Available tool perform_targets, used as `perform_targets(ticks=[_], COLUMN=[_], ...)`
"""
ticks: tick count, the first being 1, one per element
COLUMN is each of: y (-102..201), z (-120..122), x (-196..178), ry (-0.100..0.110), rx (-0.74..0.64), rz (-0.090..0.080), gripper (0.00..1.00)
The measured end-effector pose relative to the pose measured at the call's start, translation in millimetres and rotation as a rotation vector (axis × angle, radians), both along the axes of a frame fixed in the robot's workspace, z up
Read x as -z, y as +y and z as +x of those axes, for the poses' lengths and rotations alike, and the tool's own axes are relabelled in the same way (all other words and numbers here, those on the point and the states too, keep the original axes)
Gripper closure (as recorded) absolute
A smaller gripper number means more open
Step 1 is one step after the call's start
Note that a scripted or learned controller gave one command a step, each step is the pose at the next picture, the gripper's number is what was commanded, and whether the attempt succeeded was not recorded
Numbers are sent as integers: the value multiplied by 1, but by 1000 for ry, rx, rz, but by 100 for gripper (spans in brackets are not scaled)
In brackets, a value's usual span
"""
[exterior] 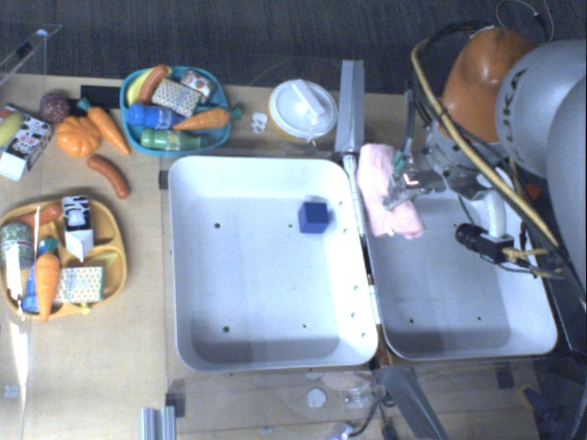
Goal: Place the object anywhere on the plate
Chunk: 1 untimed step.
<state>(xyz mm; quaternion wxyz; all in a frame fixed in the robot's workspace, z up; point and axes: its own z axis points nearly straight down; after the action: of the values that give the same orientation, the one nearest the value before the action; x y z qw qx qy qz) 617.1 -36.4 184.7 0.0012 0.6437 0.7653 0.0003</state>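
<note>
A KUKA arm's hand (404,183) presses into a pink cloth (385,202) at the right bin's (477,328) left wall, its grip impossible to tell, apparently mid-pickup, with no plate identifiable for the next move and no label legible.

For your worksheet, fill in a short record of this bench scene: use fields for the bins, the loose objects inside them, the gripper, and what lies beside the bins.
left bin: holds one blue cube, toward its upper right
right bin: pink cloth at its upper-left edge
gripper: above the pink cloth; grasp unclear
beside bins: blue bowl and yellow tray of toy food, white lid
</note>
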Motion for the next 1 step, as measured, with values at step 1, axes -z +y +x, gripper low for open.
perform_targets(ticks=[1], y=[2], z=[1], x=[-40], ry=[-1], rx=[-8], rz=[1], gripper=[100])
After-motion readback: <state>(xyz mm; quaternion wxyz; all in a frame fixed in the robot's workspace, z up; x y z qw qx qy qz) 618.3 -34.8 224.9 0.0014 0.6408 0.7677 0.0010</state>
